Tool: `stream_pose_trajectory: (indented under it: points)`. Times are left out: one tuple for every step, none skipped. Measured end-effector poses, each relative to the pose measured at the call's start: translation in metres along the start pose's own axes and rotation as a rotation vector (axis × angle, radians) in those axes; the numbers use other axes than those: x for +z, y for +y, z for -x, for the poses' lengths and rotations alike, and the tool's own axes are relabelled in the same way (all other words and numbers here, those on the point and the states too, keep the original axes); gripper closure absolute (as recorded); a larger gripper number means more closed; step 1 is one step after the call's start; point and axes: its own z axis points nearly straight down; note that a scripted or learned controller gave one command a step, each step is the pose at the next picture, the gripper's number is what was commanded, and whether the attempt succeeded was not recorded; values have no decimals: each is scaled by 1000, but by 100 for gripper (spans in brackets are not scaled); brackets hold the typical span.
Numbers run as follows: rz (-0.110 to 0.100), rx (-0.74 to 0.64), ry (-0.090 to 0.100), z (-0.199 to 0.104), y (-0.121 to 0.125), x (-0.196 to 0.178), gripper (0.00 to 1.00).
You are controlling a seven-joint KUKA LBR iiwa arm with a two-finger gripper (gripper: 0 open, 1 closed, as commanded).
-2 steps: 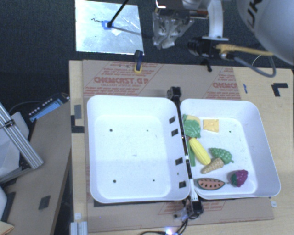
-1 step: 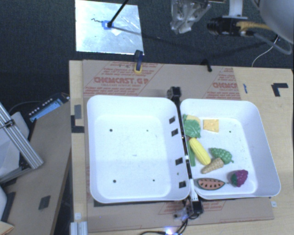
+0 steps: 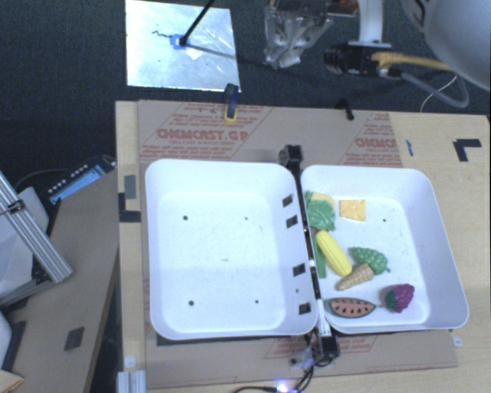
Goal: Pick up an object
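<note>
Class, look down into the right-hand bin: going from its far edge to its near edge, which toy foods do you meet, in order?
Yellow cheese square → corn cob → purple grapes → watermelon slice.

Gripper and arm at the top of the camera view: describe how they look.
The gripper is pale and translucent-looking, with grey fingers. Beside it sits a black fitting with a yellow cable running right. A white post rises above it, and the rounded grey arm fills the corner.
</note>
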Motion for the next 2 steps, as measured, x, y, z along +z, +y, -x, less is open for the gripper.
stream_pose_trajectory:
  points:
    - [0, 1, 0, -27, -19, 0, 100]
    - [3, 9, -2, 28, 24, 0, 100]
